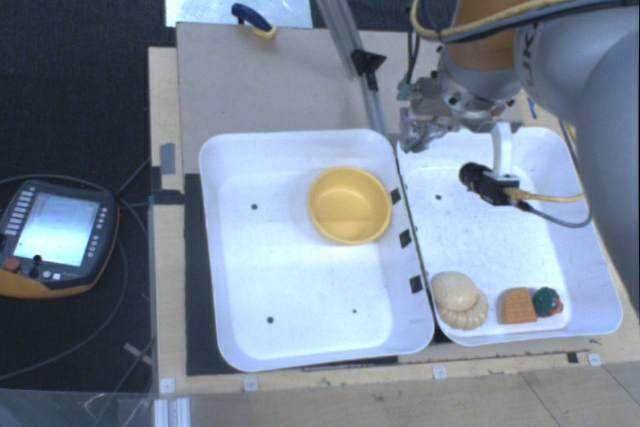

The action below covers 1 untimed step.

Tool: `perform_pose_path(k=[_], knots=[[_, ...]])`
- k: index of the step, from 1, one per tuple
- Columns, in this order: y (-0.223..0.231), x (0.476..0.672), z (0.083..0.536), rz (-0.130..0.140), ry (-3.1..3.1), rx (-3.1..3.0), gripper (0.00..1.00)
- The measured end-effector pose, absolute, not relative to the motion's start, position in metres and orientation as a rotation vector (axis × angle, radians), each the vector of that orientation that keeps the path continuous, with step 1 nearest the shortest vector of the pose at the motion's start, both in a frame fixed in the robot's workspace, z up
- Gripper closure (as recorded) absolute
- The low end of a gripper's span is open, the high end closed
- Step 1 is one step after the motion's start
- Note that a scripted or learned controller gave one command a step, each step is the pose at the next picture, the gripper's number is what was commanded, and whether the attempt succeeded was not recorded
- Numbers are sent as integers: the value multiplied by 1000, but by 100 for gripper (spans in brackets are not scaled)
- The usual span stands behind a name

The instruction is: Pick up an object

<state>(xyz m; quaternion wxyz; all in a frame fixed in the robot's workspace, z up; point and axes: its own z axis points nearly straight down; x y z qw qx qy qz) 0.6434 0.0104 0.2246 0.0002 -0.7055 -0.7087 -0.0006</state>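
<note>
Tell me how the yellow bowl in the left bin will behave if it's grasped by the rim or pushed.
The yellow bowl looks thin-walled and empty, so probably light. It sits upright on a round base and would likely slide across the smooth white bin rather than roll. A grip on one side of the rim may tilt it.

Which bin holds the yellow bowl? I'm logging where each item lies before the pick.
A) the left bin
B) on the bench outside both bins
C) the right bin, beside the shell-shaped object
A: the yellow bowl sits inside the left bin, near its upper right part, while the shell-shaped object lies in the right bin.
</note>
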Motion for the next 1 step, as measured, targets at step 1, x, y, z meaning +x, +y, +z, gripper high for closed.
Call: perform_pose_path(k=[1], knots=[[56,644,221,-2,-2225,-2217,100]])
